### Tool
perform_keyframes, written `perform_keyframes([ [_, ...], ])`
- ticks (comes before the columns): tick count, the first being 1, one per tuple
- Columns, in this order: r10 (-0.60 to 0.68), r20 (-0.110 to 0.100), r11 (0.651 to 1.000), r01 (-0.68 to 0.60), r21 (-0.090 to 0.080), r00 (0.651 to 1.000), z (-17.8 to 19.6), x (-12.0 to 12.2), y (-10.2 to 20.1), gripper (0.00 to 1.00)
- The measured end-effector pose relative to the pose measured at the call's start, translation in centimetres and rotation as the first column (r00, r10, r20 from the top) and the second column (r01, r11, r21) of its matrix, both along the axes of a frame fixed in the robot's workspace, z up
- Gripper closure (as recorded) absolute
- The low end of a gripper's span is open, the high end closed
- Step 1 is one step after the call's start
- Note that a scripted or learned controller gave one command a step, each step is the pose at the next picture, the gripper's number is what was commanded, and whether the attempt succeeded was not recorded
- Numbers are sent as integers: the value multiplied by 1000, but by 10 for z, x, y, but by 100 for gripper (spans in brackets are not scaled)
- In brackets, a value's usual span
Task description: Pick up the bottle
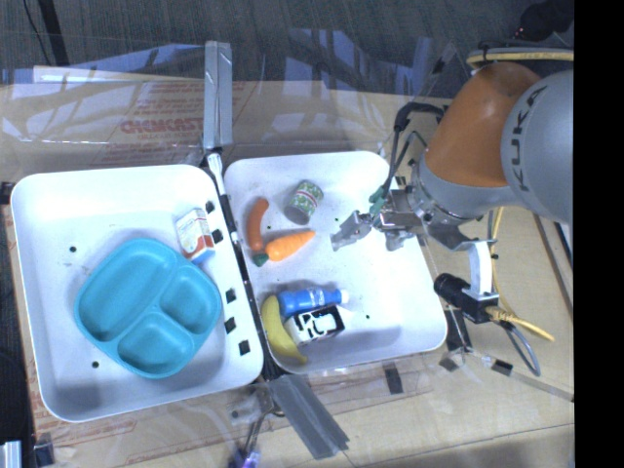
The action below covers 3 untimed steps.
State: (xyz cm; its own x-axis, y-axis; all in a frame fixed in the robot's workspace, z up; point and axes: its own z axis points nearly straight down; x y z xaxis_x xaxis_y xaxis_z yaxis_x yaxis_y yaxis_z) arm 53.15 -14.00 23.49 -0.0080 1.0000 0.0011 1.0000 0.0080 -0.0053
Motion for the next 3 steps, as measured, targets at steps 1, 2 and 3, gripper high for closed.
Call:
perform_keyframes([
  [1, 224, 0, 975, -224, 2, 975, -93, -43, 8, 0],
  [2, -107, 2, 994, 107, -1, 994, -144, 0, -32, 0],
  [3, -76, 7, 997, 76, -1, 997, -142, -38, 12, 0],
])
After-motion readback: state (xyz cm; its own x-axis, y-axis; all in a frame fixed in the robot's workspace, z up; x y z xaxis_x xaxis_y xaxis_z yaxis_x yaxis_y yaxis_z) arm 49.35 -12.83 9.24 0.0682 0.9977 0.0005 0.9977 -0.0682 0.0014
